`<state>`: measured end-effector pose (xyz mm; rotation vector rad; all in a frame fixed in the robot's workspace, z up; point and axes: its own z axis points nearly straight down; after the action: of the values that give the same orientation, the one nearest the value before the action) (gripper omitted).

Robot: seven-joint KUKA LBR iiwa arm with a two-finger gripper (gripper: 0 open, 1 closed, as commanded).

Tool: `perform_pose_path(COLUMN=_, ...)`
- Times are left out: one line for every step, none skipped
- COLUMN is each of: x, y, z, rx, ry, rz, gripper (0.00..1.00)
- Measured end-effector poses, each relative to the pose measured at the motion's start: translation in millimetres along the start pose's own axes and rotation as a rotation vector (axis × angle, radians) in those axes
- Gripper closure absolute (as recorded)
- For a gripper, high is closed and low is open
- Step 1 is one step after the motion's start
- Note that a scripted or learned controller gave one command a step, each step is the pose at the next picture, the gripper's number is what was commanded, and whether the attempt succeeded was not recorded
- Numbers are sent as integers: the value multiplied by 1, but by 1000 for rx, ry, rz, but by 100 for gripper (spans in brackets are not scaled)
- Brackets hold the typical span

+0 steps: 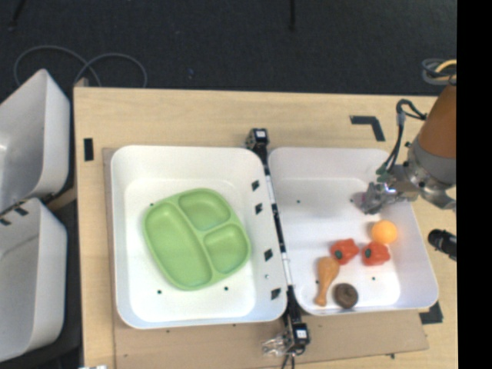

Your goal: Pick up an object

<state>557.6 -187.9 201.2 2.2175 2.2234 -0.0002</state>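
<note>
Light wooden counter [192,114] across centre of frame, dark floor above it. Two shallow white bins side by side on it: left white plastic bin [127,298] and right white plastic bin [307,171], touching along middle seam.

Pale green three-compartment plastic tray [196,238] flat in left bin, slightly rotated, compartments bare.

Lower right part of right bin, small toys clustered:
- round orange ball [383,231], just below the pincer, apart from it
- red pepper-like toy [345,250], left of and below the ball
- second red chunky toy [375,254], right of the first, directly under the ball, nearly touching it
- tan drumstick-shaped toy [326,278], lying tilted, thick end up near the first red toy
- dark brown round disc-like toy [346,295], just right of the drumstick's thin end, near bin's bottom wall

Grey arm with orange band [440,133] at right edge of frame, reaching into upper right area of right bin. Grey two-finger pincer [370,199] low over bin floor, above the ball. Open or closed: cannot tell, too blurred and small. Nothing visibly between its tips.

White curved plastic containers [31,137] at left edge of frame, off the counter. Small black clips along seam between bins.
</note>
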Motion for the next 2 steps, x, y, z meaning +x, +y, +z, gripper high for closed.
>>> perform_pose_path(x=53, y=-8, z=-1, rx=4, ry=3, rz=-3, gripper=100)
perform_pose_path(x=100, y=-1, z=-13, rx=3, ry=2, rz=-4, gripper=100)
